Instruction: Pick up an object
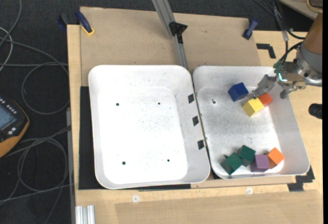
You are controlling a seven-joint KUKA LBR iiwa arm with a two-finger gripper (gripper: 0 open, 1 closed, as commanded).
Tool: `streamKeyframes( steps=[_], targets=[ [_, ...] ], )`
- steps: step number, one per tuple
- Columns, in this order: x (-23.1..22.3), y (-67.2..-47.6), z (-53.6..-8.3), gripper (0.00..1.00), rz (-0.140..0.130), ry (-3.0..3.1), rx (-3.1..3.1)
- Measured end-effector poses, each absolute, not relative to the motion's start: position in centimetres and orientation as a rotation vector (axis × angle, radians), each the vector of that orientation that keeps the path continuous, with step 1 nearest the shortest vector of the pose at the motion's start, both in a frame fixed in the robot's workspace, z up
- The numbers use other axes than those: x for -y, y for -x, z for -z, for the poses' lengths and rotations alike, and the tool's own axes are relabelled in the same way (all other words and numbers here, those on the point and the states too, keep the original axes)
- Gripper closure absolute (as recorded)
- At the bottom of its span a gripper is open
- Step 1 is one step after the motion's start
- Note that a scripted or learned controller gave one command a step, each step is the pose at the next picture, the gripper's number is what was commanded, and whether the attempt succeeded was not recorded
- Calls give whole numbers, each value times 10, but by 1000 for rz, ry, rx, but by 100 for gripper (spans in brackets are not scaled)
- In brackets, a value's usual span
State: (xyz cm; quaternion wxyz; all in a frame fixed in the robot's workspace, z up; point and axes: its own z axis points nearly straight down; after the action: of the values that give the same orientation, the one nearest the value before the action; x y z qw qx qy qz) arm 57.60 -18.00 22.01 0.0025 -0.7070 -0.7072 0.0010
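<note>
In the right bin (287, 130) a blue cube (238, 91), a yellow cube (252, 106) and a small orange-red block (265, 99) lie close together near the far right. My gripper (273, 86) hangs just above and to the right of them, with its fingers spread apart on either side of the orange-red block and nothing held between them. At the bin's near edge sit two dark green blocks (239, 159), a purple block (262, 161) and an orange block (275, 156).
The left bin (102, 115) stands beside the right one, with black clips along the shared rim. A slanted metal pole (163, 5) rises from the far side. Blue clamps (85, 24) hold the board's far corners. Cables lie on the floor at the left.
</note>
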Motion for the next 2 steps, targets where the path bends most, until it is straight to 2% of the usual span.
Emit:
streamKeyframes(
  steps=[1, 2],
  targets=[
    [180, -577, -223, 0, 1, 2219, 2222],
    [175, -582, -162, 0, -4, 2215, 2219]
  ],
)
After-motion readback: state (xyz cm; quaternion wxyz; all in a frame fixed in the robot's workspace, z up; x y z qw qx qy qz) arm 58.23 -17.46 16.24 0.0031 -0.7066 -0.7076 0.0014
